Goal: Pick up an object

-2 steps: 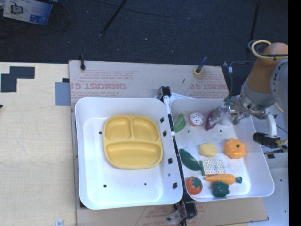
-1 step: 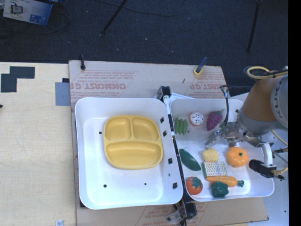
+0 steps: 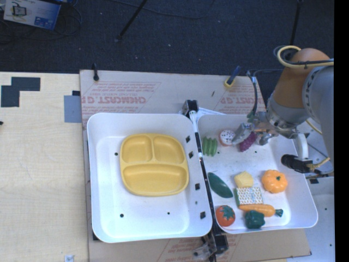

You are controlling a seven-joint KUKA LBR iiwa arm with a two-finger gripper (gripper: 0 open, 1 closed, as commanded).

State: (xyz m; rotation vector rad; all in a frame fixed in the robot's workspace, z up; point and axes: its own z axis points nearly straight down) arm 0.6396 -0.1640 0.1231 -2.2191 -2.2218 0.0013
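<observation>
**Several toy foods in the right bin, gripper low over its far end**

Along the near wall of the right bin (image 3: 312, 214): a red tomato (image 3: 225, 215), a dark green pepper (image 3: 254, 219) and an orange carrot (image 3: 260, 208), close together. Just past them, toward the right bin's middle: a patterned block (image 3: 249, 195) touching a yellow block (image 3: 244, 179), an orange pumpkin (image 3: 274, 182) nearer the right bin's outer wall, and a dark green leaf-shaped piece (image 3: 220, 185) nearer its inner wall.

At the right bin's far end: a pale green pod (image 3: 209, 146), a red-and-white round piece (image 3: 226, 137) and a purple bunch of grapes (image 3: 248, 142).

Directly over the grapes, low inside the right bin's far end: the gripper (image 3: 245, 132), touching or nearly touching the bunch. Cannot tell whether spread, closed or pinching anything.

Beside the right bin's inner wall: the left bin (image 3: 94, 173), bearing a yellow divided plate (image 3: 154, 164).
</observation>
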